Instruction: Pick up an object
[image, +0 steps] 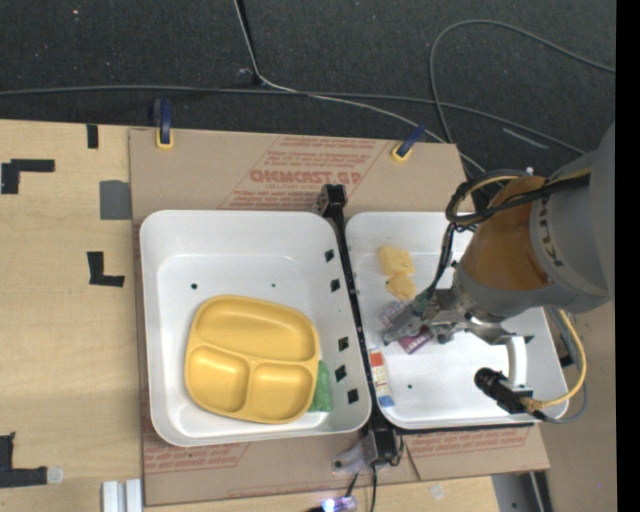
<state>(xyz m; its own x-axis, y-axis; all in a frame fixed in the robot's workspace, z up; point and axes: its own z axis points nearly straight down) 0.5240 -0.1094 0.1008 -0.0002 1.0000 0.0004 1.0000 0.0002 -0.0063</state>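
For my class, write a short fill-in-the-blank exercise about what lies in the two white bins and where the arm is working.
1. The yellow plastic divided tray lies in the ____ bin.
2. That tray has ____ compartments.
3. The pale yellow lumpy object lies in the ____ bin.
4. The grey arm's gripper reaches into the ____ bin.

Missing words: left; three; right; right

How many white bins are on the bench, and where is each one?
2. The left bin holds a yellow divided tray. The right bin lies beside it, under the gripper, and holds small items; the arm may hide some of them.
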